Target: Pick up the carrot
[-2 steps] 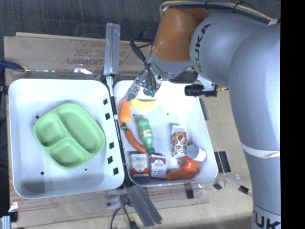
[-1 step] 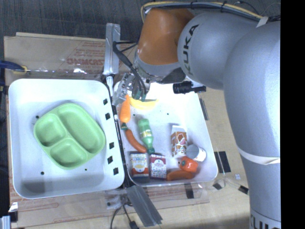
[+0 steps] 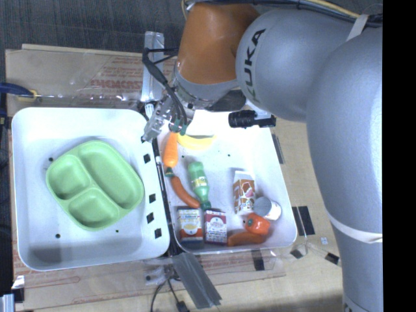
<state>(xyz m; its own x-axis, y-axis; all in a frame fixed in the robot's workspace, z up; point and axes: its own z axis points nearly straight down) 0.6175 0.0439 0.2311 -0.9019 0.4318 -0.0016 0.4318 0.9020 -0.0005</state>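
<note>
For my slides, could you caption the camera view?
KUKA arm's gripper poised above the carrot in the right bin.

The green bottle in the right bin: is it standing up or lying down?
Lying down. The green bottle rests on its side on the right bin floor, beside the carrot.

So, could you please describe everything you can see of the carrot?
The carrot is a short orange piece with a smooth, plastic-looking surface and a small green tip at its lower end. It lies nearly upright in the picture along the left wall of the right bin, just below the tool. A yellow banana sits right beside it, and a longer orange sausage-shaped item starts just below it. Whether the tool touches it is unclear.
</note>
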